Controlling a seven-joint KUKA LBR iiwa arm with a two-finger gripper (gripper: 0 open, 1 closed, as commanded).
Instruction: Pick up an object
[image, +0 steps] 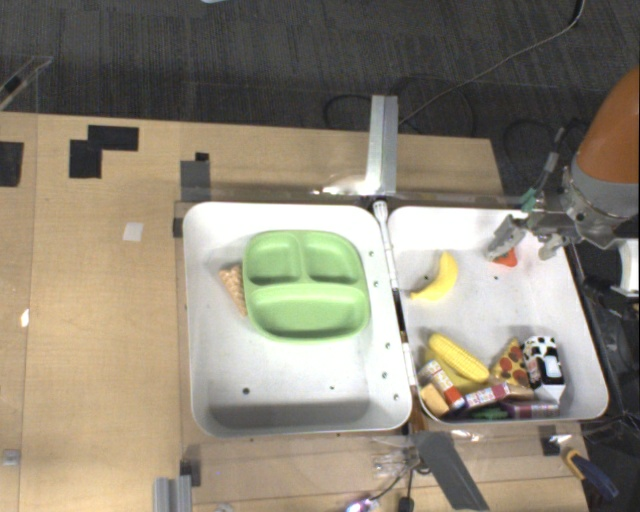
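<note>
My gripper (524, 242) hangs over the far right corner of the right bin (590, 340), open, with nothing between its fingers. A small red object (507, 259) lies on the bin floor just below the left finger (501, 237). To the left of it lies a yellow banana (438, 278). A yellow corn cob (458, 357) sits nearer the front of the bin.
Small toys crowd the right bin's front corner: a black-and-white item (543, 361), a pizza slice (511, 364) and bottles (470, 397). The left bin (215, 380) holds a green divided plate (303, 283) with a brown textured piece (233, 288) at its left edge.
</note>
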